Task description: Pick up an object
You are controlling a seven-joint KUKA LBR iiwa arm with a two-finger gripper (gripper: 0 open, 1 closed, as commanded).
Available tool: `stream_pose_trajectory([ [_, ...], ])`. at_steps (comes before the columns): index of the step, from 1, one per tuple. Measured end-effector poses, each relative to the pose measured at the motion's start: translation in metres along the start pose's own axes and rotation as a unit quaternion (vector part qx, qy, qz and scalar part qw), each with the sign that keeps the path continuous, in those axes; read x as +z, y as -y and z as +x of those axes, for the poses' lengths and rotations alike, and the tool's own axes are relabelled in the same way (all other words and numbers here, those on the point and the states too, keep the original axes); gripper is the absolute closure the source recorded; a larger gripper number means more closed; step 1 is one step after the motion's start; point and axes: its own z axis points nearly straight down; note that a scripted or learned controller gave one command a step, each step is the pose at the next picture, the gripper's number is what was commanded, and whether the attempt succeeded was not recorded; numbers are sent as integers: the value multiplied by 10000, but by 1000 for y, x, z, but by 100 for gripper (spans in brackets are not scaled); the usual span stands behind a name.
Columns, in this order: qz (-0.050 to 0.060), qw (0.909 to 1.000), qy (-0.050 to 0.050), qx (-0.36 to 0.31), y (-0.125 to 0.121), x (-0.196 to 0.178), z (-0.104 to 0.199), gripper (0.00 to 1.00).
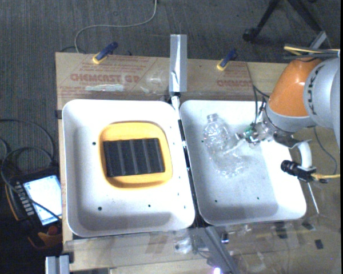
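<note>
Dark grey carpet runs under the whole setup, with loose cables, the legs of a stand at the top, and a lit handheld screen (41, 197) lying on the floor at the left. On the table (126, 73), a brown board clamped down with 2 blue-and-yellow clamps, sit 2 shallow white bins side by side. The left bin (80, 210) holds a yellow tray (136, 156) with a dark ribbed insert, lying flat near the middle. The right bin (257, 204) holds a crumpled clear plastic bottle (220, 141), sprawled from the upper middle toward the centre and hard to read against the white floor. The grey arm with its orange band (294, 90) reaches in from the right, and the claw (252, 133) sits low just beside the bottle's right end; from where I stand I cannot tell whether it is spread or closed, or whether it touches the plastic at all. If the bottle is the target, I would say the grip should go across the firmer neck or body, not the flattened, slippery film, with the claw centred over it and pushed down fully before closing, then lifted slowly so the light thing does not spring out. As for writing, red letters on the board read roughly "CHEMCAST", once at the left and partly again at the right; the arm's casing carries black letters, seemingly "KU".
</note>
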Motion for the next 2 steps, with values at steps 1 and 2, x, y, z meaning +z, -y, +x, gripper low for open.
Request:
stream_pose_trajectory([
  [1,6,9997,11,255,-68,-17,7,0],
  [2,-33,9999,33,-127,-38,3,-16,0],
])
